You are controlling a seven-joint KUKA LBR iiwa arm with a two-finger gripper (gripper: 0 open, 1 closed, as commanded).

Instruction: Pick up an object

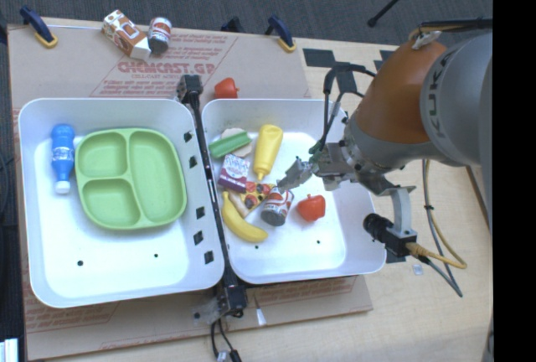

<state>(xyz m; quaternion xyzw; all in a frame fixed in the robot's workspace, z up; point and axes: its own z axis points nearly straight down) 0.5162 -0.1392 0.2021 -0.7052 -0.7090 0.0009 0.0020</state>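
Your likeliest target is the small can (275,208), lying tilted on its side near the middle of the right bin (335,255), because the gripper (293,175) hangs just above it at about one o'clock. You should expect trouble from the crowding: the can touches or nearly touches a banana (240,220) at its eight o'clock, a purple packet (234,173) at ten o'clock and a yellow bottle (267,148) at twelve, while a red tomato-like piece (311,207) sits just beside it at three o'clock. In my judgement a descent here could land a finger on a neighbour rather than around the can, push the pile aside, or let the rounded can roll out as the fingers meet. A green piece (228,143) lies further off at eleven o'clock. You cannot tell from this view whether the claw is wide or narrow; it is dark, foreshortened and set against clutter, and nothing is seen held in it. The arm (419,105) reaches in from three o'clock, its wrist bent down and leftward over the right bin. The left bin (50,268), holding a green tray (131,178) and a blue bottle (63,156), lies well apart.
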